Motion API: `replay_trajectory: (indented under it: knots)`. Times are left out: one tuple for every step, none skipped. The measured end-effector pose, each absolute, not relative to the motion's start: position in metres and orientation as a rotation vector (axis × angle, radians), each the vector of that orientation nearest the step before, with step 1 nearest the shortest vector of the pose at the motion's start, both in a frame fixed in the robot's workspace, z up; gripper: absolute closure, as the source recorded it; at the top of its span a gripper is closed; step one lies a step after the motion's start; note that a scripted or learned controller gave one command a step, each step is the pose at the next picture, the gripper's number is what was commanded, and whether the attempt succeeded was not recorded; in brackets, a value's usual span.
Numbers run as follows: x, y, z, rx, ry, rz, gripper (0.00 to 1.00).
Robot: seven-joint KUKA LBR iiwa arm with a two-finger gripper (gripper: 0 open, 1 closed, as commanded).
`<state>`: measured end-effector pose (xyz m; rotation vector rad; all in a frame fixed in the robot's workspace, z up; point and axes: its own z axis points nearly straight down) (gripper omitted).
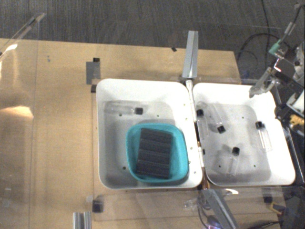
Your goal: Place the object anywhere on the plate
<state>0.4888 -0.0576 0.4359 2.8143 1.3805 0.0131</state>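
Note:
A teal plate [179, 149] lies in the front part of the left bin [107, 142]. On it rests a dark grey ridged block [153, 152], lying flat and a little tilted, covering most of the plate's middle. My gripper [263, 83] hangs at the far right over the back right corner of the right bin [248, 178], far from the plate and the block. Nothing shows between its tips.
A clear vial with a black cap [123, 109] lies at the back of the left bin. Several more clear vials with black caps [220, 128] are scattered in the right bin. A grey metal post [190, 55] stands behind the divide between the bins.

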Motion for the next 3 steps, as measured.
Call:
replay_trajectory:
  knots:
    - [0.489, -0.180, 0.436, 2.889, 1.213, 0.009, 0.00]
    - [0.491, -0.180, 0.448, 2.876, 1.223, 0.018, 1.00]
    - [0.488, -0.104, 0.383, 2.846, 1.324, 0.006, 1.00]
